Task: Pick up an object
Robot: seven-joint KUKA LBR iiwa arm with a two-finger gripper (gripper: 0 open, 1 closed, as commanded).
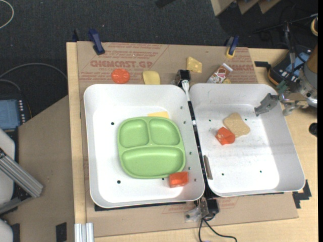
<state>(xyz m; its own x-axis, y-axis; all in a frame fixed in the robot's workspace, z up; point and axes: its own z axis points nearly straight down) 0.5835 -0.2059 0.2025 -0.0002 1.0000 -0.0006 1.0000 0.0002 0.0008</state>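
A red block (225, 136) is seen near the middle of the right bin (282, 170), touching a tan, bread-like piece (237, 124) that lies just beside it at two o'clock. Either could be taken as the object to be picked up. The claw (272, 103) is seen at the bin's upper right rim, at about two o'clock from the tan piece and apart from it; nothing is seen between its fingers, and how far they are parted cannot be told.

In the left bin (98, 135) a green divided plate (150, 147) is laid, with a pale yellow piece (158, 115) showing at its twelve o'clock edge and an orange-red block (178, 179) touching its five o'clock corner.

On the brown board (166, 59) behind the bins, "CHEMCAST" is printed in red, partly repeated and upside down in a second line. Along that strip, from ten to one o'clock of the bins, an orange round piece (120, 75), a yellow piece (151, 77), a yellow wedge (194, 64) and a small printed packet (219, 74) are laid; its writing cannot be read. Two blue clamps (96, 41) are fixed at the board's far edge on the tabletop (313, 150).
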